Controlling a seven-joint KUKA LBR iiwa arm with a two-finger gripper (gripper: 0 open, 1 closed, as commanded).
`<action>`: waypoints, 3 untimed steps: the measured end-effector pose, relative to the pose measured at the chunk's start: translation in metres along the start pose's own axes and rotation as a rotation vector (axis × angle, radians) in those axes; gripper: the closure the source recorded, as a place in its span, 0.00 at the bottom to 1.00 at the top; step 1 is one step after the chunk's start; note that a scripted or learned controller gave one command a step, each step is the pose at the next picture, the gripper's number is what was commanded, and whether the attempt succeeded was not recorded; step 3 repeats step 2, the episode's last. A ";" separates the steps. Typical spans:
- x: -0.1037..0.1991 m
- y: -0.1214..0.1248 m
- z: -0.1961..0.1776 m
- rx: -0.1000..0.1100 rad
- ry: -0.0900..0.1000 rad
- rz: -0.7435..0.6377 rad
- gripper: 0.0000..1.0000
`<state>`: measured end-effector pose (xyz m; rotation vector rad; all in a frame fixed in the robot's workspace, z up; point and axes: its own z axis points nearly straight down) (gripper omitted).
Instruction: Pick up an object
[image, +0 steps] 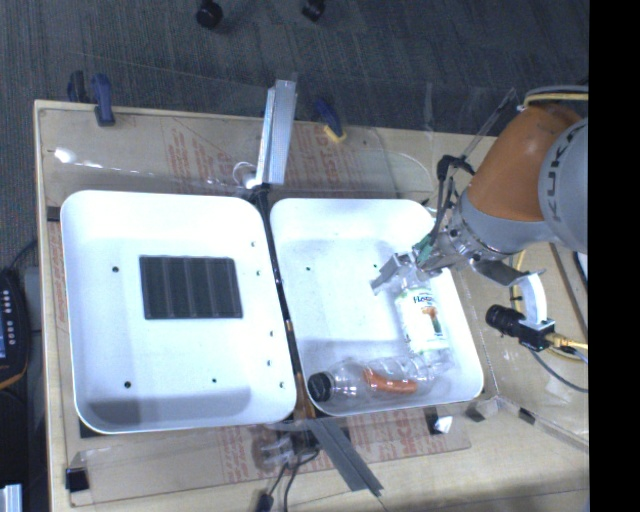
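Two shallow white bins are seen side by side on the bench (60, 140). In the left bin (100, 230) a dark ribbed rectangular panel (190, 287) is laid flat near the middle. The right bin (320, 240) is reached from the right by the grey arm (520, 190), whose orange band is seen above the wrist. The gripper (400, 268) is lowered over the right half of this bin, and whether it is open or closed cannot be told from this slant. A small white bottle (424, 322) with a green and orange label is laid lengthwise along the bin's right side, its upper end placed just beneath the gripper; contact between the two cannot be made out, and nothing is seen being held. A clear plastic bottle (380, 380) with a black cap and an orange patch is laid on its side along the near wall of the right bin, its cap turned toward the left and its far end close to the base of the white bottle. Blue clamps (100, 98) are fixed at the bench's far edge.
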<state>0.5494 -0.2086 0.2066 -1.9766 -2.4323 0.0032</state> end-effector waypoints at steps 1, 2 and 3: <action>-0.003 0.013 0.039 -0.001 -0.002 -0.032 0.00; -0.003 0.013 0.039 -0.001 -0.002 -0.031 0.00; -0.003 0.013 0.039 -0.001 -0.002 -0.031 0.00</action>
